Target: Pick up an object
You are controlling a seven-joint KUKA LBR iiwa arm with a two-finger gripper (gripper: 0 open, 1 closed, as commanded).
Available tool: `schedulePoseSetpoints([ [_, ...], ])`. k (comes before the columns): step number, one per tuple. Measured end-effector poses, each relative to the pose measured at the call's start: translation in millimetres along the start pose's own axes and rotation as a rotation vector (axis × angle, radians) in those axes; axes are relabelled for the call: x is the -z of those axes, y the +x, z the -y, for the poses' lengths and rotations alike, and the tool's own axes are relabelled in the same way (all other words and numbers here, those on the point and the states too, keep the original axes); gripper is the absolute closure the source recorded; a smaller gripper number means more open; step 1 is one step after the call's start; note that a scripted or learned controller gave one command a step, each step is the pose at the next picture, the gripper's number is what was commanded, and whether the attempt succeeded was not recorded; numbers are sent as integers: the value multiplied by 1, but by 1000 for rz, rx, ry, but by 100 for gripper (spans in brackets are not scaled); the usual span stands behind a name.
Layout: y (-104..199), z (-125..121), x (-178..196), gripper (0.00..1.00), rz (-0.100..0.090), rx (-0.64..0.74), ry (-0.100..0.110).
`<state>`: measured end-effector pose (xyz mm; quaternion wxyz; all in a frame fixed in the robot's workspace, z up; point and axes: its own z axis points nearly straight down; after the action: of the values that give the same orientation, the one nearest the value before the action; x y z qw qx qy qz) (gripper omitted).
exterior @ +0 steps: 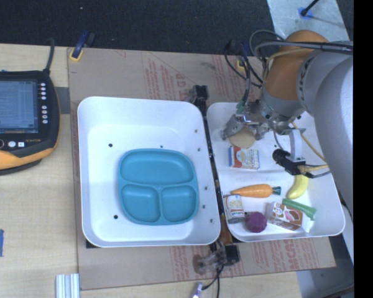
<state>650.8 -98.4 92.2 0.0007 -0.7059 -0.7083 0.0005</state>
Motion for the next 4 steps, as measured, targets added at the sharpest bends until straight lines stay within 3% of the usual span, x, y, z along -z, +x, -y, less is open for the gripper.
schedulePoseSetpoints([
  [1,-23,-6,0,0,1,0,-1],
  [2,-7,-5,0,0,0,1,3],
  [3,-26,-6,0,0,1,-1,0],
  [4,-10,81,-1,0,1,1,3],
])
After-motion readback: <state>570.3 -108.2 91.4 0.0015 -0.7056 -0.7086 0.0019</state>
